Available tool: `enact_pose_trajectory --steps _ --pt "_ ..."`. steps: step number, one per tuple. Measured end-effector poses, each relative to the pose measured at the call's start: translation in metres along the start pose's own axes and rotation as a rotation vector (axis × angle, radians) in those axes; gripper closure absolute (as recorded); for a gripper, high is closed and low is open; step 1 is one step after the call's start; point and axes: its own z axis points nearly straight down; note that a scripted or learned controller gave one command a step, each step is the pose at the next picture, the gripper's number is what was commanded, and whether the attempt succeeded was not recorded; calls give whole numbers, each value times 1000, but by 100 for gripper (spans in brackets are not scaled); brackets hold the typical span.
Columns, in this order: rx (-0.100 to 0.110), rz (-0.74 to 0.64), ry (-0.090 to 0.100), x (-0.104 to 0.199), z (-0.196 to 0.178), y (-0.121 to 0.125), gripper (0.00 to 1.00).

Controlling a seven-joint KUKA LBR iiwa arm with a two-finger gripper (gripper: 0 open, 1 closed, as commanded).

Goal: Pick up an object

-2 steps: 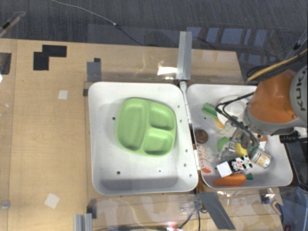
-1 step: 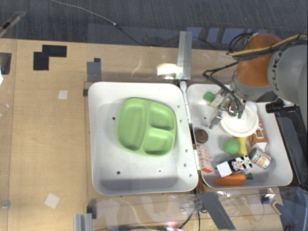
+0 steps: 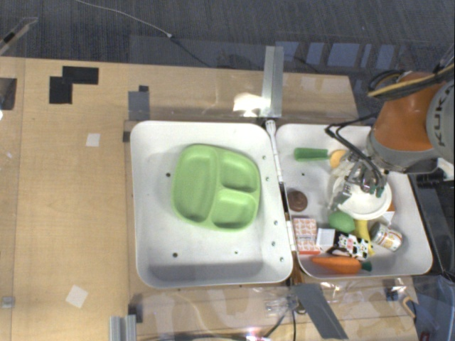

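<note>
My gripper (image 3: 353, 185) hangs over the middle of the right bin (image 3: 419, 261), just above a white bowl (image 3: 370, 203). Its fingers point down toward the bowl's left rim, and the wrist hides much of them. Around the bowl lie a green stick (image 3: 311, 153), a yellow piece (image 3: 337, 158), a brown round disc (image 3: 296, 201), a green lump (image 3: 342, 221), a yellow banana-like piece (image 3: 363, 228), a small can (image 3: 388, 239), a red-and-white box (image 3: 305, 234), a black-and-white patterned toy (image 3: 353, 246) and an orange carrot (image 3: 338, 263).
The left bin (image 3: 153, 261) holds a green divided plate (image 3: 215, 185) at its middle. A metal divider post (image 3: 273, 84) stands at the back between the two bins. The arm's orange band (image 3: 402, 123) is over the right bin's back right corner.
</note>
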Motion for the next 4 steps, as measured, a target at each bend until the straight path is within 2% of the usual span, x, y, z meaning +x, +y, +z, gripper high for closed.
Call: enact_pose_trajectory --steps 1,2,3,4 --pt "-7 -8 -20 -5 -15 6 100" --pt "0 -157 -8 -62 -155 -14 100" --pt "-1 -475 4 -51 -111 -39 100" --pt "0 -355 -6 -83 -200 -25 100"
